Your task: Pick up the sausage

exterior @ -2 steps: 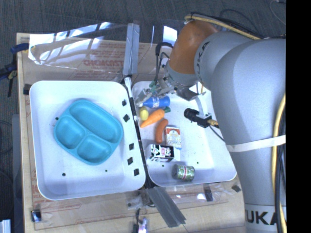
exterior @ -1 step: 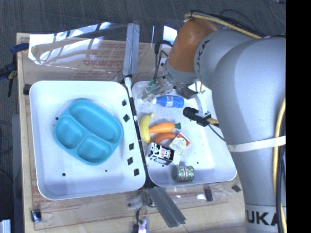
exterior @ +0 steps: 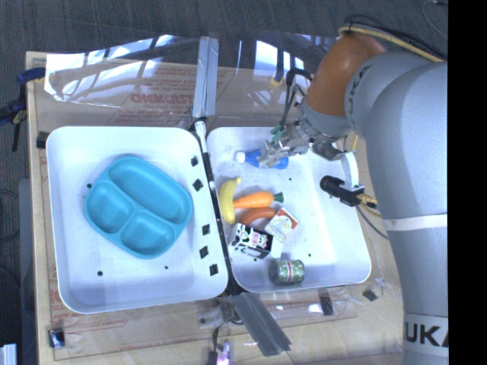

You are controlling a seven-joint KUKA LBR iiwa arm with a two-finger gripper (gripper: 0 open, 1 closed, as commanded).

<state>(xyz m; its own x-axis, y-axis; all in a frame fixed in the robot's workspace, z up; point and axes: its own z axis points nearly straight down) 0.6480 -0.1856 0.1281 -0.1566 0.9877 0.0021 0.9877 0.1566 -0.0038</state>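
Two bins sat on the desk; my claw hovered at the right bin's far end. The sausage lay mid-bin, touching the carrot; descent risked snagging either neighbour.

Grey arm (orange-banded) reaches in, pincer pointing down

- Bins: white.
- Tray: light blue.
- Banana: yellow.
- Carrot: orange, green tip.
- Sausage: red-brown.
- Carton: black-and-white patches.
- Packet: white with red.
- Can: green and silver.
- Arm: grey, orange band.
- Gripper: silver metal, over a blue item.
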